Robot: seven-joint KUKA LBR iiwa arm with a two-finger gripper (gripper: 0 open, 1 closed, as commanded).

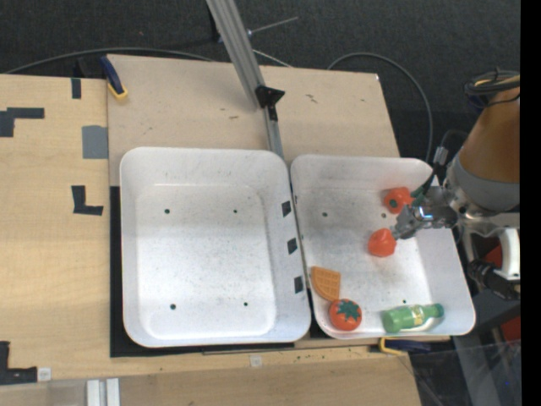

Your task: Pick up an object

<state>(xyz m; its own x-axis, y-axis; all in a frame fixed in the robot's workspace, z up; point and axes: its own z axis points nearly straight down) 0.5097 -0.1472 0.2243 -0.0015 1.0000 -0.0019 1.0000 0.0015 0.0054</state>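
Nearest to the camera, a green bottle (412, 317) lies on its side at the front edge of the right bin (355, 184), beside a toy tomato (345, 314) and an orange wedge-shaped piece (326, 282). Further back, the gripper (408, 223) hangs between two orange-red toy pieces: one (382, 244) just below its tip, the other (396, 199) just above. Whether the pincer is open or closed, I cannot tell. Beside it stands the left bin (135, 227)

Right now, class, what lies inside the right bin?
Inside the right bin: two orange-red pieces, an orange wedge, a tomato and a green bottle. The gripper reaches in over the right rim, hiding the floor beneath it.
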